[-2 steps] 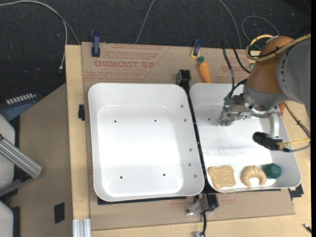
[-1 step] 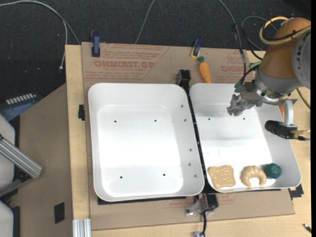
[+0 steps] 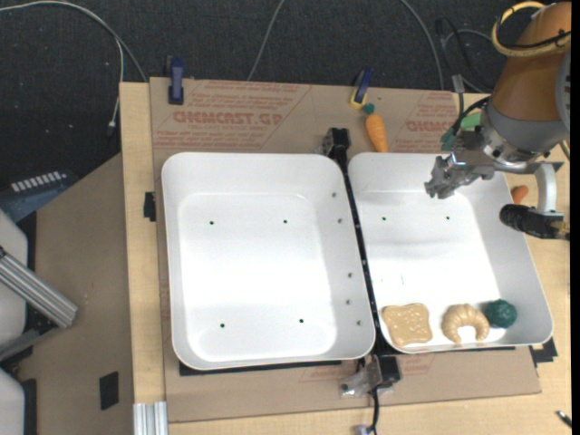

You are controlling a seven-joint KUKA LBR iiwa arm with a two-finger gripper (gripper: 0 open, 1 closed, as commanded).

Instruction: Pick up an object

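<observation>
The arm [image 3: 530,71] reaches in from the right, its orange band above the wrist, bent down over the far edge of the right bin [image 3: 426,252]; the gripper [image 3: 441,181] hangs low over that bin's back part, and whether it is wide or narrow I cannot tell; along the bin's near wall lie a tan toast piece [image 3: 406,323], a croissant [image 3: 466,323] and a dark green ball [image 3: 500,313], well apart from the gripper; a toy carrot [image 3: 376,130] rests on the surface [image 3: 272,111] behind the bins; the left bin [image 3: 263,261] sits just beside

Two bins [image 3: 263,166] [image 3: 526,270], four toys [image 3: 406,324] [image 3: 466,323] [image 3: 499,313] [image 3: 376,132]
</observation>
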